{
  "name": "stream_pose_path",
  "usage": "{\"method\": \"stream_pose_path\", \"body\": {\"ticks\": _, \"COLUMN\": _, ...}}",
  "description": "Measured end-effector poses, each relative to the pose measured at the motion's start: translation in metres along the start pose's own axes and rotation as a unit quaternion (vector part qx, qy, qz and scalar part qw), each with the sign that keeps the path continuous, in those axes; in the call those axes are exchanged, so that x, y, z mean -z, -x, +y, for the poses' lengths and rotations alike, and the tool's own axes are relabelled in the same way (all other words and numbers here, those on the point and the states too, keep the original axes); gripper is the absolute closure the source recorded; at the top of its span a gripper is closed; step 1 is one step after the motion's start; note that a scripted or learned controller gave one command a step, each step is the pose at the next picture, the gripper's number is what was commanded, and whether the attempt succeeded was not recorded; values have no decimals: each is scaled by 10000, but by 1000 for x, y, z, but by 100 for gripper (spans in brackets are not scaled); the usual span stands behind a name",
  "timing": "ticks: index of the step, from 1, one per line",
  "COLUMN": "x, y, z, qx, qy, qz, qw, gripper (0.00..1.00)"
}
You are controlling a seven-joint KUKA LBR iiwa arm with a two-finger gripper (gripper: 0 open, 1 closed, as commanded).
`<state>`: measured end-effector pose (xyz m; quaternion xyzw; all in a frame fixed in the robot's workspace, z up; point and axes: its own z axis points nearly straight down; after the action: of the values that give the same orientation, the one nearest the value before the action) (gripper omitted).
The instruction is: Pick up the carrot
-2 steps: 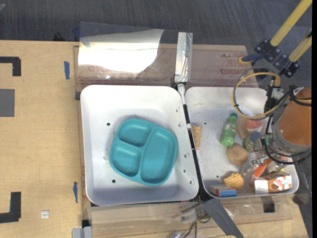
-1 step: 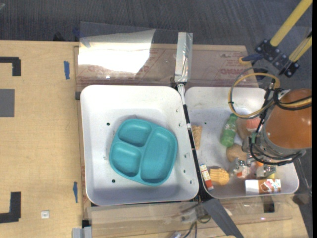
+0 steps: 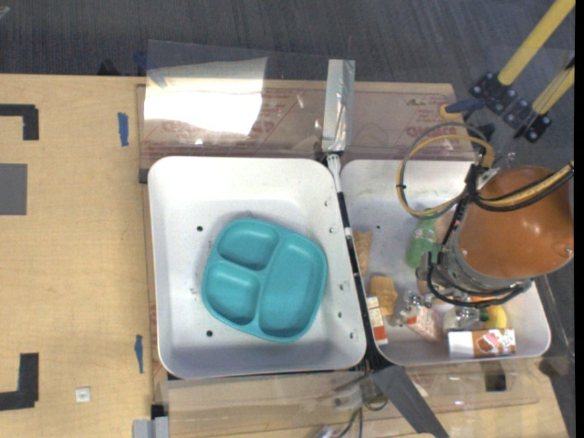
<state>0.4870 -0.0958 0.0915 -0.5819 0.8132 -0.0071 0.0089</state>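
Observation:
The arm's orange band hangs over the right bin and hides much of its middle. Below the band, the gripper reaches down among the items at the bin's front; cables and the wrist cover its tips. A small orange-red piece lies just below the gripper, and it may be the carrot, though I cannot be sure. A thin orange-red strip lies against the bin's left wall.
The right bin also holds a green bottle, two tan bread-like pieces, a white and red carton and a yellow item. A teal divided plate lies in the left bin.

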Motion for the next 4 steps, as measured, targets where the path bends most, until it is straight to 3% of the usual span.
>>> {"method": "stream_pose_path", "body": {"ticks": 1, "x": 11, "y": -53, "z": -102, "qx": -667, "qy": 69, "qz": 24, "qw": 9977, "gripper": 0}}
{"method": "stream_pose_path", "body": {"ticks": 2, "x": 2, "y": -82, "z": -63, "qx": -1019, "qy": -3, "qz": -69, "qw": 9948, "gripper": 0}}
{"method": "stream_pose_path", "body": {"ticks": 3, "x": -2, "y": -94, "z": -35, "qx": -904, "qy": 46, "qz": 0, "qw": 9959, "gripper": 0}}
{"method": "stream_pose_path", "body": {"ticks": 4, "x": 9, "y": -89, "z": -37, "qx": -891, "qy": 9, "qz": -26, "qw": 9960, "gripper": 100}}
